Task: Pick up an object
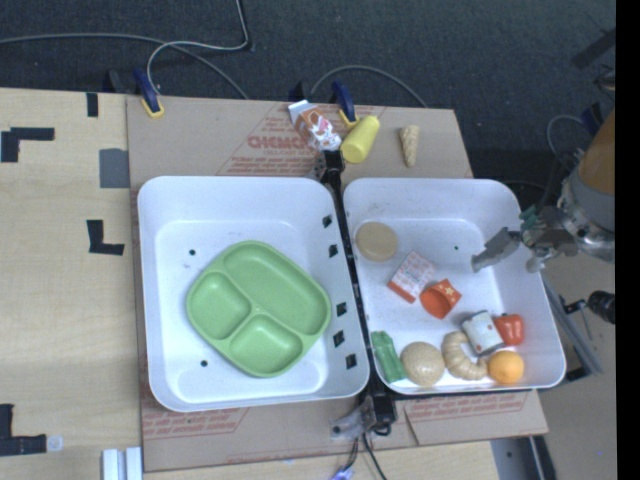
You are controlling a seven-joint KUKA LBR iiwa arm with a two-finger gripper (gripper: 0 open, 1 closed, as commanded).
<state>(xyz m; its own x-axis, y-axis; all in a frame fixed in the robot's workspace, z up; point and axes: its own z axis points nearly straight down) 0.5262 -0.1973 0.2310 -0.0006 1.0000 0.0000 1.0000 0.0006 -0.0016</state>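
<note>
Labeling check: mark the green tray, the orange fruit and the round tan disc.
green tray [232,298]: camera view, on its large upper-left compartment.
orange fruit [507,368]: camera view, middle of its peel.
round tan disc [377,240]: camera view, centre of its flat top.

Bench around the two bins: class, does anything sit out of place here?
Yes. A yellow bottle, a cone and a small packet lie on the cardboard behind the bins, while other food items sit inside the right bin.
</note>
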